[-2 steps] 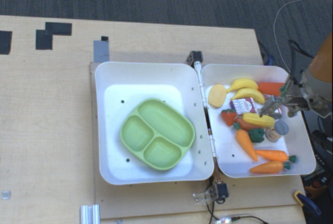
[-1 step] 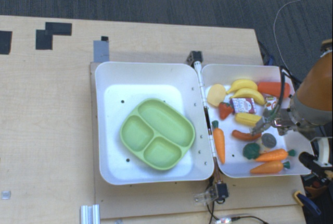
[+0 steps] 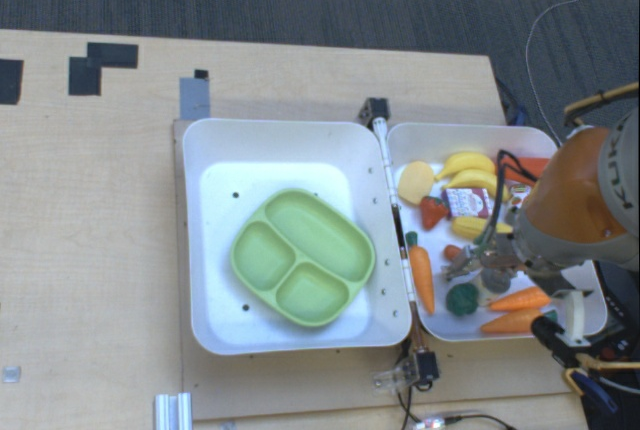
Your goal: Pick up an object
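Note:
The right white bin (image 3: 400,143) holds several toy foods. A yellow lemon (image 3: 415,181) and bananas (image 3: 470,166) lie at its back, with a red-and-white packet (image 3: 467,203) and a red piece (image 3: 432,212) beside them. An orange carrot (image 3: 421,278) lies along the bin's left wall. A dark green round piece (image 3: 461,299) and two more carrots (image 3: 515,300) rest near the front. My gripper (image 3: 468,263) hangs low over the middle of this bin, just above the green piece and right of the carrot. The wrist hides what lies under it.
The left white bin (image 3: 215,153) holds a light green divided plate (image 3: 303,256). A black clamp (image 3: 376,108) sits where the bins meet at the back, and another clamp (image 3: 420,368) sits at the front. Cables trail at the bench's right edge.

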`<act>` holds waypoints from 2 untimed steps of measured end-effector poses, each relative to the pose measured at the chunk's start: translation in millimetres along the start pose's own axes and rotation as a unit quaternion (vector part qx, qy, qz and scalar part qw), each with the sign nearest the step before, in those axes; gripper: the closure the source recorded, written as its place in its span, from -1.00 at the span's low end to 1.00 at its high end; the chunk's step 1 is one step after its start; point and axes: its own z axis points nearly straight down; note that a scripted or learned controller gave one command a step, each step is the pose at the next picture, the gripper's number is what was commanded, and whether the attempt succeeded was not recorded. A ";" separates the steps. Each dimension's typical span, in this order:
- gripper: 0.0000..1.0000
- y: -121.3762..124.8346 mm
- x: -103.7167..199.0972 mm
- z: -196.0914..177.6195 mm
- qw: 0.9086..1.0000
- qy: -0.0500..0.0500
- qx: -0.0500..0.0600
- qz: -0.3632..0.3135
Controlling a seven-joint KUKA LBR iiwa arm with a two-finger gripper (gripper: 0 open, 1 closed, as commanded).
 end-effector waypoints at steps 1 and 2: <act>1.00 2.5 0.2 -11.6 1.000 0.000 -0.003 -0.001; -1.00 2.4 0.3 -11.5 1.000 0.000 -0.003 -0.001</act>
